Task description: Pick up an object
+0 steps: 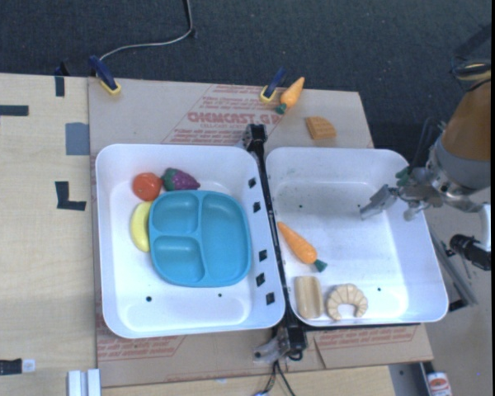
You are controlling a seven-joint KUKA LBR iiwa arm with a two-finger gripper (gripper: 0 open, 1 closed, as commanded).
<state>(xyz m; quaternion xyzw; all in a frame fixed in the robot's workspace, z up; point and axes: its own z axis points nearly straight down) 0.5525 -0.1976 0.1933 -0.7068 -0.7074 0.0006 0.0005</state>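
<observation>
An orange toy carrot (pixel 298 244) with green tip lies slantwise; the end effector (pixel 389 200) gapes, holding nothing

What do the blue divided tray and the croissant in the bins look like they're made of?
The blue tray looks like molded plastic: uniform colour, smooth rounded compartments, a soft sheen. The croissant seems to be a toy, probably plastic or rubber: even tan colour with neat, regular ridges, though its finish is too small to judge for certain.
</observation>
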